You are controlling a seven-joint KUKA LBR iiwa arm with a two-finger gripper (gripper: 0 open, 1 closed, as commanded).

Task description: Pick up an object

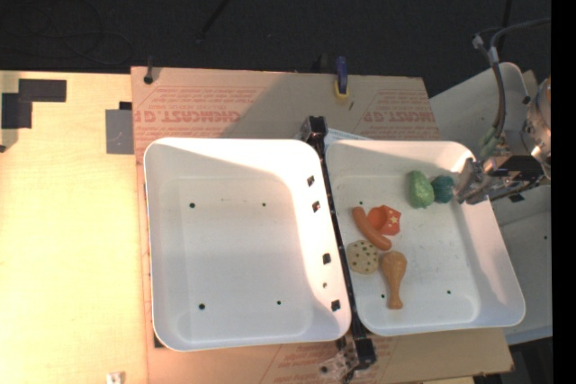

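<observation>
Gripper [469, 183] sits at the right rim of the right bin [504, 283], beside a teal lump [443, 188] and a green piece [419, 189]; whether it is open or closed cannot be told. Nearer the bin's left wall lie a red piece [386, 218], sausage [370, 227], cookie [364, 257] and drumstick [393, 276].
</observation>
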